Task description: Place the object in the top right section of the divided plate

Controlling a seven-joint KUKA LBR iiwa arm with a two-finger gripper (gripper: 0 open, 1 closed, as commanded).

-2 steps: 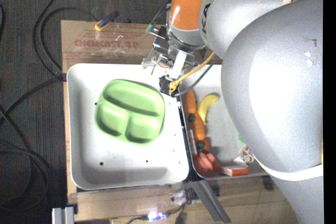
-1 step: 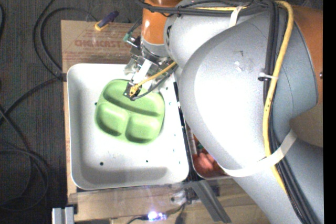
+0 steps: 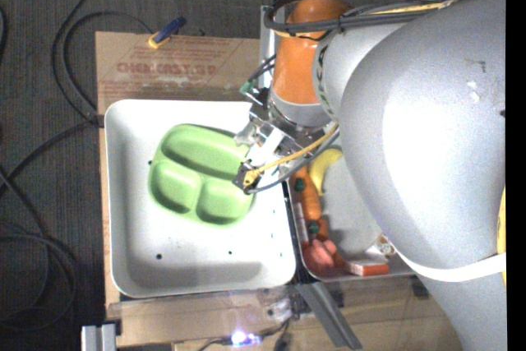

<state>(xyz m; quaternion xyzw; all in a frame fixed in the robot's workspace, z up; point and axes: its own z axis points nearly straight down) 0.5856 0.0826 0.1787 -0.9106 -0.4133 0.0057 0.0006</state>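
A green divided plate (image 3: 191, 150) lies tilted in the left white bin (image 3: 140, 259), with one long section and two smaller ones. My gripper (image 3: 253, 150) hangs over the plate's right edge, just below the orange band of the wrist. No object can be seen at the gripper from this angle. Nothing lies in any of the plate's sections.
The right bin (image 3: 355, 236) is mostly covered by the arm. A yellow banana (image 3: 325, 163), an orange carrot (image 3: 309, 198), a reddish object (image 3: 322, 256) and a small white and red box (image 3: 366, 267) lie in it. Brown cardboard (image 3: 164, 70) sits behind the left bin.
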